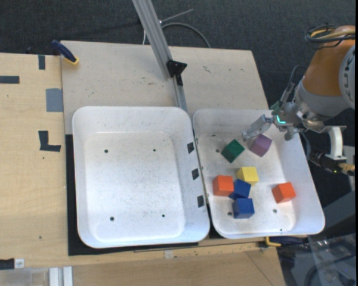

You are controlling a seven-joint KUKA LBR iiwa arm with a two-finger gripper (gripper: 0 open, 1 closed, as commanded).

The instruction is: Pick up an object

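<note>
Overhead, camera view: two white bins side by side on the bench. The left bin (134, 177) carries dark specks on its floor. The right bin (307, 219) holds the blocks. The arm (328, 79) enters from the right, orange band above the wrist. The gripper (258, 130) is over the upper part of the right bin, low and just beside the purple block (261, 144). Whether it touches that block I cannot tell, and the opening of the jaws cannot be read from this angle. The green block (232, 151) lies left of the purple one, apart from it. Lower down, the yellow block (248, 174), an orange block (223, 185) and two blue blocks (242, 198) sit clustered, touching. A second orange block (283, 192) sits alone to their right.
</note>
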